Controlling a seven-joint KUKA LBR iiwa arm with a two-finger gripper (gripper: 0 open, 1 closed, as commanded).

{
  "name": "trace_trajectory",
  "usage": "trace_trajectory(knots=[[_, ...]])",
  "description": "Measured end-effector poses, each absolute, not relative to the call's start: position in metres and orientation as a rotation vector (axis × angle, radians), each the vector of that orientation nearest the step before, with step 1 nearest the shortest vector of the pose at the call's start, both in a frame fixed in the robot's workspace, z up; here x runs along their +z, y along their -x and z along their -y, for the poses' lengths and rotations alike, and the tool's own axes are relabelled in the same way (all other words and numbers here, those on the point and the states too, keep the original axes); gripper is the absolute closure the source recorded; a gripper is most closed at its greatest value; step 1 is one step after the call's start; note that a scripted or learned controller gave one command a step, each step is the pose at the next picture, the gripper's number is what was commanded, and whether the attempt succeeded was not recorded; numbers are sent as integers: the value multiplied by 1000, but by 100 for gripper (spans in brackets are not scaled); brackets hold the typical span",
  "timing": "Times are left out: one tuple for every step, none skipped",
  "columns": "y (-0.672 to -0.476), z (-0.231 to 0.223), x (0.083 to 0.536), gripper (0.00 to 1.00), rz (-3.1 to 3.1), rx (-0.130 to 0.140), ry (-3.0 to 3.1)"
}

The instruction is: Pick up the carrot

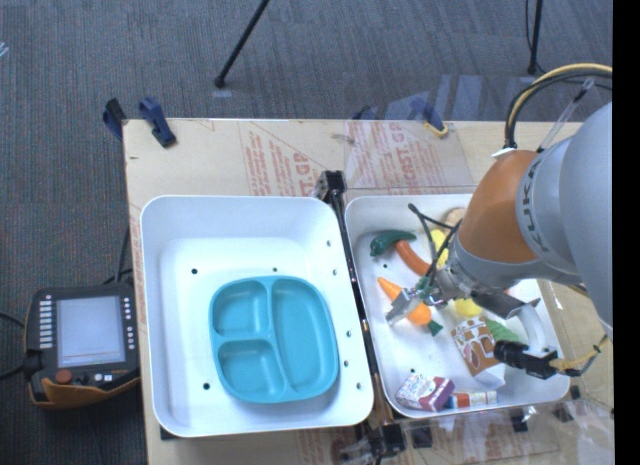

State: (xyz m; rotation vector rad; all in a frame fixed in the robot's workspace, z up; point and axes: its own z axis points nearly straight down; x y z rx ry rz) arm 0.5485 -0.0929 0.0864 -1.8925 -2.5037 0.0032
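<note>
The metal two-finger gripper (410, 305) hangs low in the right shallow white bin (372, 238), its fingers spread a little around a small orange carrot piece with a green top (424, 317), though I can't quite tell whether they touch it. Another orange carrot piece (388, 287) lies just beside it, among a yellow toy (466, 307) and small cartons (424, 391). The grey arm with its orange band (500, 215) reaches in over that bin, while the left white bin (165, 228) holds a blue divided plastic tray (272, 337) on the cardboard-topped bench (250, 153) above dark carpet (120, 33).

Red print, perhaps "DO NOT", on the cardboard sheet (290, 158)
</note>
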Motion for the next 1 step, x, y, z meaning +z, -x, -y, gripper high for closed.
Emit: trace_trajectory(knots=[[-548, 91, 95, 100, 2507, 6, 1882]])
